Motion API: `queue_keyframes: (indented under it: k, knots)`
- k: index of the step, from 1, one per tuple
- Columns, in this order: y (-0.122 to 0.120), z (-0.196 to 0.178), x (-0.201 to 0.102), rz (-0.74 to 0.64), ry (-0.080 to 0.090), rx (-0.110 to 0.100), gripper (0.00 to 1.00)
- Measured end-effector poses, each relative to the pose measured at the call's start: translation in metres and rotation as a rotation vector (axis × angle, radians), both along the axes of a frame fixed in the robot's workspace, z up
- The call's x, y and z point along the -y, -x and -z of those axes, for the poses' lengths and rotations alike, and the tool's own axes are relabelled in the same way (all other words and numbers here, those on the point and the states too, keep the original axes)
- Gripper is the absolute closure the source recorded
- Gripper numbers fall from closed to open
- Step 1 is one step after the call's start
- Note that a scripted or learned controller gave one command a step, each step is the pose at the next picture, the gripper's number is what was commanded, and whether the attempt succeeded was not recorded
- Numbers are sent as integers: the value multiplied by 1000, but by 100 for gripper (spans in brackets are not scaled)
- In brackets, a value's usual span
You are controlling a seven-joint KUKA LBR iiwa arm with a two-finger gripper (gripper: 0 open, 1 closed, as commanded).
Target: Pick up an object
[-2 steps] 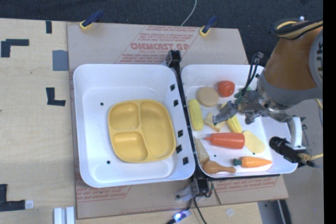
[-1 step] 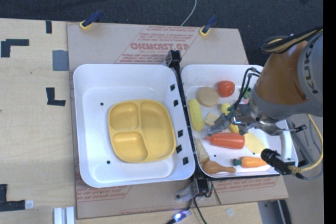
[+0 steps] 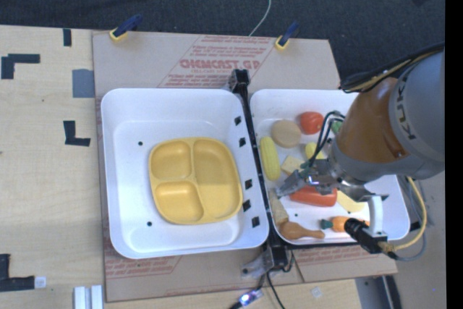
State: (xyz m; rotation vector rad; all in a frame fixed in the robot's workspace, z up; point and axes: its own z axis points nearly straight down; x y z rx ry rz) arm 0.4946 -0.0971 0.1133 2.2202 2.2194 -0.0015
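The red toy food (image 3: 315,196) lies in the right bin (image 3: 396,208), near the middle of it. The gripper (image 3: 302,181) is low over it, right at its top edge. I cannot tell if it is pinching anything.

More toy food lies around it in the same bin. A yellow corn cob (image 3: 270,158) lies along the left wall. A tan round bun (image 3: 286,132) sits by the far wall, and a red tomato (image 3: 311,121) is just beside the bun. A brown spoon-shaped piece (image 3: 298,231) lies by the near wall. A small orange carrot (image 3: 337,223) is next to it. A pale yellow bit (image 3: 291,163) lies between the corn and the gripper.

The grey arm (image 3: 409,123) with its orange band covers the right side of this bin.

The left bin (image 3: 123,155) touches the right bin along the middle. In it sits a yellow plate (image 3: 194,179) with three parts. The plate is near the bin's right wall.

Both bins sit on a brown cardboard sheet (image 3: 217,61) on the desk (image 3: 43,155). Two clips, blue and yellow, hold the far edge of the cardboard.
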Motion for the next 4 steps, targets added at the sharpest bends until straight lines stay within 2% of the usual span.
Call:
queue_keyframes:
  k: [1,2,3,4]
  knots:
    - [-10,5,0,-5,5,31,0]
    - [-10,-5,4,0,12,34,100]
    - [-10,-47,1,-2,-2,0,100]
    - [-6,-93,9,-1,-2,2,100]
